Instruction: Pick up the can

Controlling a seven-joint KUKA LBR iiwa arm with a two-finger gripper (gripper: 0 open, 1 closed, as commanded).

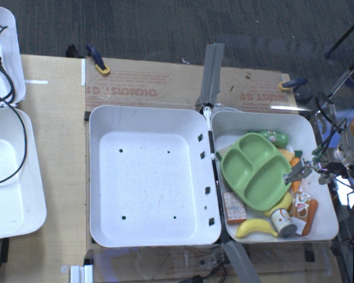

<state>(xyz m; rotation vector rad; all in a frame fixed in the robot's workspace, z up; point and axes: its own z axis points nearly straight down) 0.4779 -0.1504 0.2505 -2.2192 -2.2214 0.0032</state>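
The can (283, 222) is small, white and red with a grey end. It lies on its side near the front right corner of the right bin (322, 229), between a banana and a carrot. My gripper (298, 172) reaches in from the right and hangs over the right rim of a green divided plate (256, 169). It is above and behind the can, well apart from it.
The right bin also holds a yellow banana (256, 228), an orange carrot (310, 215), a small red-and-white carton (301, 203), a flat box (234, 207) and a green bottle (275, 137). The left bin (146, 175) adjoins it. Blue clamps (98, 61) sit at the bench's back edge.
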